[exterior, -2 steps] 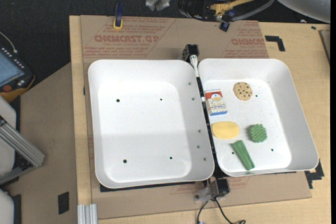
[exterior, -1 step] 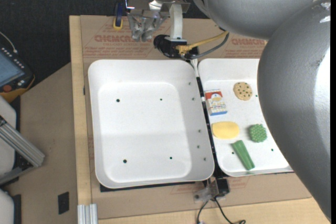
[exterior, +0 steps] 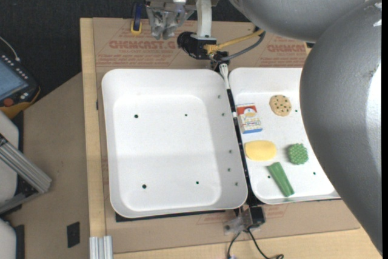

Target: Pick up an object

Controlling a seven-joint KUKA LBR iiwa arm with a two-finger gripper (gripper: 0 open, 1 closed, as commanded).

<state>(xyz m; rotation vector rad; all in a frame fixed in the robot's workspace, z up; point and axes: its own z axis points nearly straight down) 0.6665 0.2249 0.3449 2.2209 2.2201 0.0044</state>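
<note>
a: where's the gripper (exterior: 165, 22) sitting right now?

b: it's hanging up at the far edge of the bench, over the cardboard, beyond the back rim of the left bin (exterior: 121, 130). nothing is showing between its fingers, so it's carrying nothing. open or shut, i can't tell from here.

a: and the things to pick?

b: they're all lying in the right bin (exterior: 267, 85). a cookie (exterior: 280, 105) at the far side, a small box (exterior: 249, 119) just by the divider, a yellow lump (exterior: 260, 150) nearer us, a green ball (exterior: 297, 154) beside that, and a green stick (exterior: 280, 179) nearest the front rim.

a: so which way is it having to go?

b: toward us and across to the right. everything is lying well apart from the gripper, on the other side of the rim where the two bins are meeting. the box is looking like the nearest one, i'd say, with its long axis running front to back along the divider.

a: the stick?

b: it's lying slanted, far end leaning left. i'm guessing it's the farthest reach.
</note>
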